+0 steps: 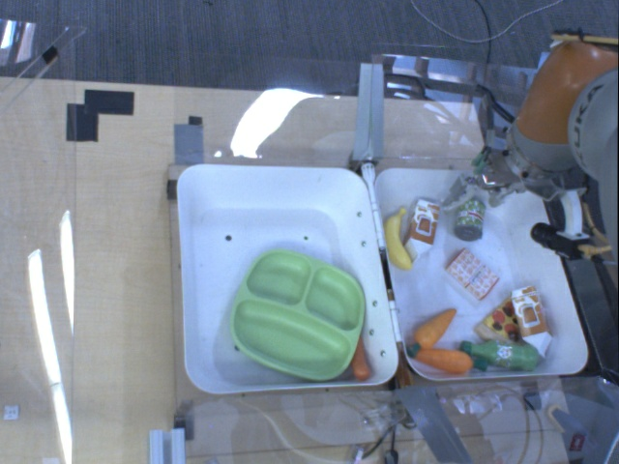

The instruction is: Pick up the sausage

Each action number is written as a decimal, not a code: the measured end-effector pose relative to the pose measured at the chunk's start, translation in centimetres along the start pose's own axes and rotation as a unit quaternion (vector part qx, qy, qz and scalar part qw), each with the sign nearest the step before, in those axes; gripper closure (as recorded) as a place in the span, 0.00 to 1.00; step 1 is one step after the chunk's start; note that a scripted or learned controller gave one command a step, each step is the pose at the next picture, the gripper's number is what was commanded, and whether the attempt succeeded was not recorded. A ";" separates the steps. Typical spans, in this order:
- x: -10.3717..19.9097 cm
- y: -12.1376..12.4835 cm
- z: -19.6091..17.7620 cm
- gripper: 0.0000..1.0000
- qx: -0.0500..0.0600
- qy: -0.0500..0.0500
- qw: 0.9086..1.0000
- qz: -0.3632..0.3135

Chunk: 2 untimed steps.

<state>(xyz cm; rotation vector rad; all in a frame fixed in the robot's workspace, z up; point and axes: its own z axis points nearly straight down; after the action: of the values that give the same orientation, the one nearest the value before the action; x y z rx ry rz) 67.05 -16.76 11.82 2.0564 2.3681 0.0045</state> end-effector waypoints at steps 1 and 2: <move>3.2 0.5 1.2 0.00 -0.002 -0.001 1.000 -0.025; 0.5 -6.0 1.8 0.00 -0.001 0.000 0.995 -0.099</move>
<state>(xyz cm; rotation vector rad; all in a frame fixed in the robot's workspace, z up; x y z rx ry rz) 61.01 -17.11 9.97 1.8106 2.5597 0.0051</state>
